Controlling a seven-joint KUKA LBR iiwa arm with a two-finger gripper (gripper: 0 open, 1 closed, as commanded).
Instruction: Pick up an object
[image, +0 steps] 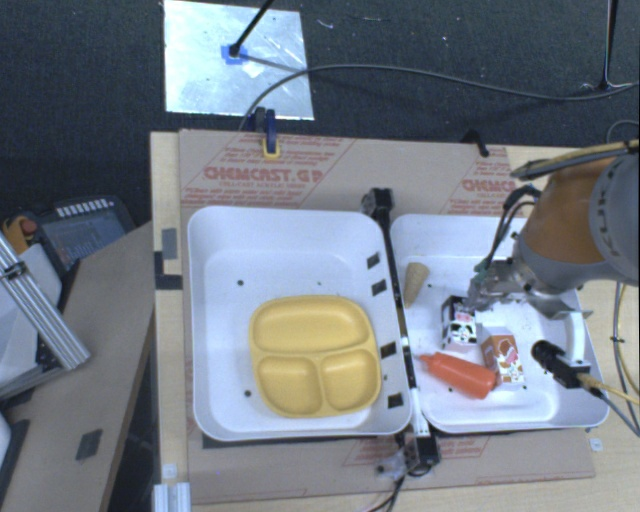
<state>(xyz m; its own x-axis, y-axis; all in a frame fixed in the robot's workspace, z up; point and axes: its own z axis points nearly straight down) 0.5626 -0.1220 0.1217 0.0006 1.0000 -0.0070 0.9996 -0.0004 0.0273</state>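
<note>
Sitting right under the gripper (462, 312), a small cow-print carton (461, 329) rests in the right bin (520, 415); a carrot (462, 373) lies below, a brown carton (503, 360) beside it. Whether the gripper grips is unclear.

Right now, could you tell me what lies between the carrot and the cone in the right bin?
The camera view shows bare white bin floor between carrot and cone.

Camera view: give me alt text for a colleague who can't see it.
The grey arm's gripper is low in the right bin, right at a small black-and-white carton, beside an orange carrot, a red-brown carton and a tan cone. The left bin holds a yellow divided plate.
</note>
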